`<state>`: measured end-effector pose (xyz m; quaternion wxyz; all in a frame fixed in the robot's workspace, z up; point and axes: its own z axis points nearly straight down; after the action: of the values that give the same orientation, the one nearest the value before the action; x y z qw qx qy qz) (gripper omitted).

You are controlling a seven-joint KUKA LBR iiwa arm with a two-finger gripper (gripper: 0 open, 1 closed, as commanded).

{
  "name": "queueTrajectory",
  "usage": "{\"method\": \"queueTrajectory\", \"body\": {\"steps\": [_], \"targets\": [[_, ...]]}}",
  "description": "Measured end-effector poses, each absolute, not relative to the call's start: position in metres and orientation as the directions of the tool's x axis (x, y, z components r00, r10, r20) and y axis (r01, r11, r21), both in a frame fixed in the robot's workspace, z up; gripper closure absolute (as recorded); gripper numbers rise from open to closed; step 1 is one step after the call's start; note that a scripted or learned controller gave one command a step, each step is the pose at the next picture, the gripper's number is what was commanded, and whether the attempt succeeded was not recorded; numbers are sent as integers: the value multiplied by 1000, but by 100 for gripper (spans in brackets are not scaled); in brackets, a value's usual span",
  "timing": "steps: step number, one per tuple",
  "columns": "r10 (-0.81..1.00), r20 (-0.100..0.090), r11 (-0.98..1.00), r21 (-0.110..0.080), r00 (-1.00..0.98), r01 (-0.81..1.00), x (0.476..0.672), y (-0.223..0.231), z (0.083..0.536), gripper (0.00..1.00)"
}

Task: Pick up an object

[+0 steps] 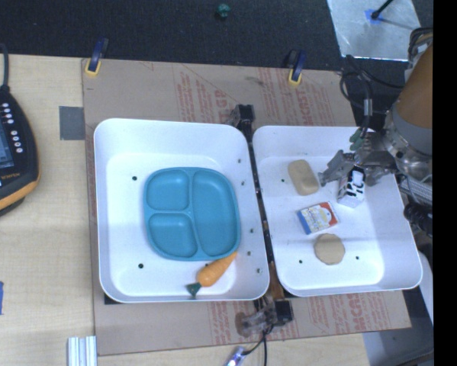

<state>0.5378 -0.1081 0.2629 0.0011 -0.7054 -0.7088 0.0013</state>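
end effector (pixel 355 175) fingers hidden over black-and-white object (pixel 352 187)

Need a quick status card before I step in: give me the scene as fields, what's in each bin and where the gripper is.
left bin: blue divided plate in the middle; toy carrot by the near edge
right bin: tan oblong piece at the far left; small blue-and-white box in the middle; tan round piece nearer the front
gripper: over the right bin, at a small black-and-white object
grasp: cannot confirm from this view
bench left edge: handheld control pendant
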Motion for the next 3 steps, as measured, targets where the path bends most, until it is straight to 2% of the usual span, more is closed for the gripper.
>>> {"method": "queueTrajectory", "body": {"steps": [1, 2, 3], "targets": [[1000, -1, 6, 2, -6, 1000, 545, -110, 94, 0], [1000, 0, 3, -2, -3, 1000, 635, -114, 92, 0], [1000, 0, 4, -4, -4, 1000, 635, -115, 102, 100]]}}
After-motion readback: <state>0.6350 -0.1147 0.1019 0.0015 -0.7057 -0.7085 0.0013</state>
